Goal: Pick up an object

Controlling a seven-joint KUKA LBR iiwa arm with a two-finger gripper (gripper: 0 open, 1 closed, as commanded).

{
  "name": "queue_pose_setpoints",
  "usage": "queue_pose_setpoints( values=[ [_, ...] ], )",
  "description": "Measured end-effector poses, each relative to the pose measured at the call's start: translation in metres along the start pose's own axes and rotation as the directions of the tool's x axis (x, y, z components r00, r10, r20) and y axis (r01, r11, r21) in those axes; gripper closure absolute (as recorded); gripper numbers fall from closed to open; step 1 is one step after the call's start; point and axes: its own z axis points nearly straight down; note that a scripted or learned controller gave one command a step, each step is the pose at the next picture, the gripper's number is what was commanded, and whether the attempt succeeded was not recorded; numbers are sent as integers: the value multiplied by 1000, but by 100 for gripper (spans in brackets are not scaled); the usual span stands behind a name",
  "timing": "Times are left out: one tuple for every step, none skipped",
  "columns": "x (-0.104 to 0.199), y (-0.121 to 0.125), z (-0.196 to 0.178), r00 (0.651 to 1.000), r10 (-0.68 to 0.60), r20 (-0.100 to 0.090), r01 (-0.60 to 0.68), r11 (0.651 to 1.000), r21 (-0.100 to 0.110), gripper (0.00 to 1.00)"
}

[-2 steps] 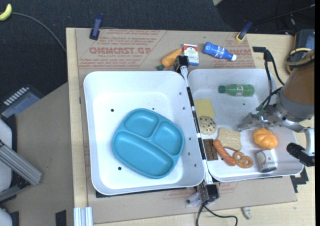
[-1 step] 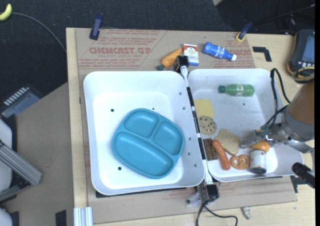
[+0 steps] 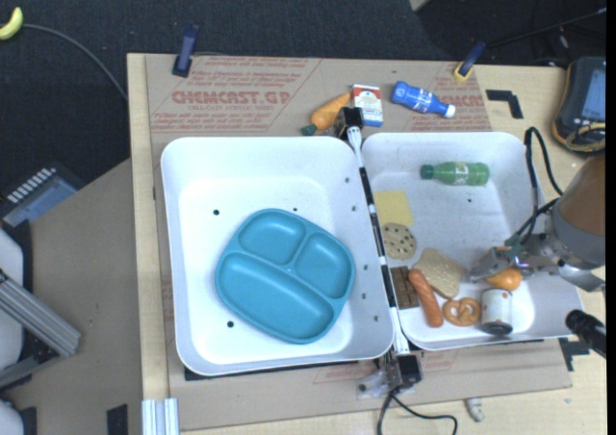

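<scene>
Your jaws [image 3: 500, 265] sit low in the right bin [image 3: 500, 149], near its right wall toward the front. You cannot tell how far they are parted: the tips are small and blurred against the clutter. An orange piece [image 3: 504, 279] lies right at the tips, touching or just under them; you cannot tell whether it is gripped. Just in front of it is a white cylinder with a dark end [image 3: 497, 310], near the bin's front right corner. Beside that, toward the divider, is a pretzel [image 3: 463, 310], then a hot dog [image 3: 424, 295] lying at a slant. A slice of bread [image 3: 443, 271] is just behind the pretzel, touching the hot dog. A round cookie [image 3: 398, 242] and a yellow cheese square [image 3: 393, 207] are against the left wall of that bin, cheese behind cookie. A green bottle [image 3: 455, 172] lies on its side near the bin's back wall, well apart from the jaws.

The left bin [image 3: 192, 183] holds a blue divided tray [image 3: 284, 274], lying flat and turned at a slant.

On the desk [image 3: 241, 96] behind the bins, near the back edge: a blue bottle [image 3: 422, 99] on its side, a small white and red carton [image 3: 367, 104], and an orange item [image 3: 330, 112] beside it.
</scene>
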Motion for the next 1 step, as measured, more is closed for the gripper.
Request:
queue_pose_setpoints(
  values=[
    [40, 72, -43, 1000, -3, 0, 3, 1000, -1, 100]
  ],
)
